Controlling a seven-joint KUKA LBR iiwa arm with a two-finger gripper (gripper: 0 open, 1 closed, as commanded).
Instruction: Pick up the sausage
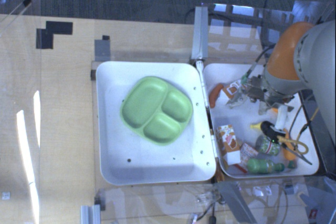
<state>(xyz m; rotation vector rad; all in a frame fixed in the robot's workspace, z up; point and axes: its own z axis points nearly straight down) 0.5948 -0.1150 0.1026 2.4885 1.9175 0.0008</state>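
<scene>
In the right bin [315, 157], upper left corner, the sausage [214, 95] lies against the wall, long axis roughly up-down in frame. The gripper [247, 93] hangs just right of it; whether it's open or gripping, can't tell.

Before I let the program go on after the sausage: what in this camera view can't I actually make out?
- Claw: open or shut is hidden under the arm's own body.
- Sausage: whether the claw touches it is too small to tell.
- Items in the right bin's near corner: overlapping and blurred, labels unreadable.
</scene>
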